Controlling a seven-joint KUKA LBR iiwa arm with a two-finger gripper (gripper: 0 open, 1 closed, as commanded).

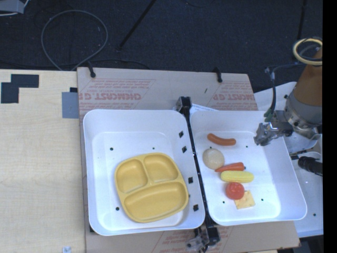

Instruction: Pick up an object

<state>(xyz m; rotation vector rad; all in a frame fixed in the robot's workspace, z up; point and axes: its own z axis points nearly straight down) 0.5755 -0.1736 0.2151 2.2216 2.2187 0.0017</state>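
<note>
The right bin (284, 194) holds several toy foods: a sausage (221, 139), a pale round onion-like piece (213, 158), a red chili or carrot (230, 167), a yellow corn cob (237, 177), a red tomato (235, 191) and a yellow cheese block (245, 200). My gripper (263, 134) hovers over the bin's upper right edge, right of the sausage and apart from every food piece. Nothing shows between its fingers.
The left bin (100, 141) carries a yellow divided plate (151, 186). A black divider (192, 162) runs between the bins. The orange-banded arm (308, 88) reaches in from the right. Cardboard lies under both bins, and a wooden bench top lies to the left.
</note>
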